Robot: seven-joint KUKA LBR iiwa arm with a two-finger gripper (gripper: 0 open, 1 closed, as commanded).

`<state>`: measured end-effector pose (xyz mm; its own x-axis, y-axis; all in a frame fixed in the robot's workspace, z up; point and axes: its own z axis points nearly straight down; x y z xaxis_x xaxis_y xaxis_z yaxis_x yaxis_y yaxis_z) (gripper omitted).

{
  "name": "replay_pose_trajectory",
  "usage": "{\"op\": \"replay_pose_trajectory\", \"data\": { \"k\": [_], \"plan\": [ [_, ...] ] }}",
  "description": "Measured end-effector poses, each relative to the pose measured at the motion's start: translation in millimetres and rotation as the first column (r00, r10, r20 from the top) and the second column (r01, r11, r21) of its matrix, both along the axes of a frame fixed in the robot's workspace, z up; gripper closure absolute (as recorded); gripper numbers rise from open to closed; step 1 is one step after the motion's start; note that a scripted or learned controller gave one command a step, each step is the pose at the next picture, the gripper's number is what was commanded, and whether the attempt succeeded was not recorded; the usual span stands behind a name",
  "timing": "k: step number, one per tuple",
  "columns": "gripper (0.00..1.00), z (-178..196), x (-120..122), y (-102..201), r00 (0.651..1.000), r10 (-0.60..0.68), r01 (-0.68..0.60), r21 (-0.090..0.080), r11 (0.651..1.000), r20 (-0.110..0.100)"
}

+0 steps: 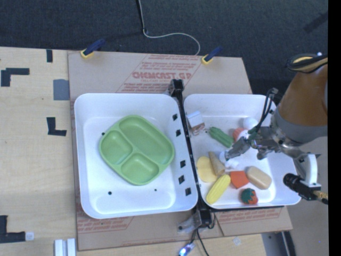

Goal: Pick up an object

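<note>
Where toys crowd the right bin (224,101), fingers (233,153) mid-clutter.

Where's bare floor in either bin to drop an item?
Left bin: strips around the green tray, widest along the front wall. Right bin: bare back strip behind the green pickle. Its front half is crowded with toy food around the hand.

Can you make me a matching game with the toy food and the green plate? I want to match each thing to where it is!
Things:
1. green plate
2. corn
3. strawberry
4. green pickle

Places:
A. far part of the right bin, by the middle
B. left bin
C. near edge of the right bin, by the divider
D. near right corner of the right bin

Pairs: 1-B, 2-C, 3-D, 4-A
</note>
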<state>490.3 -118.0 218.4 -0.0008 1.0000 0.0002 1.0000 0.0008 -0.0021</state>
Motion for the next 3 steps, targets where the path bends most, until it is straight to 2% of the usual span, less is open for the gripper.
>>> {"op": "replay_pose_trajectory", "data": {
  "k": [1, 2, 3],
  "plan": [
    [0.0, -104, -10, 26, 1.0, 0.002, -0.002, 0.004, 1.0, -0.012],
    [0.0, -128, 12, -3, 1.0, 0.001, -0.001, -0.002, 1.0, 0.014],
    [0.0, -29, 6, 95, 1.0, 0.012, -0.012, 0.004, 1.0, 0.009]
  ]
}}
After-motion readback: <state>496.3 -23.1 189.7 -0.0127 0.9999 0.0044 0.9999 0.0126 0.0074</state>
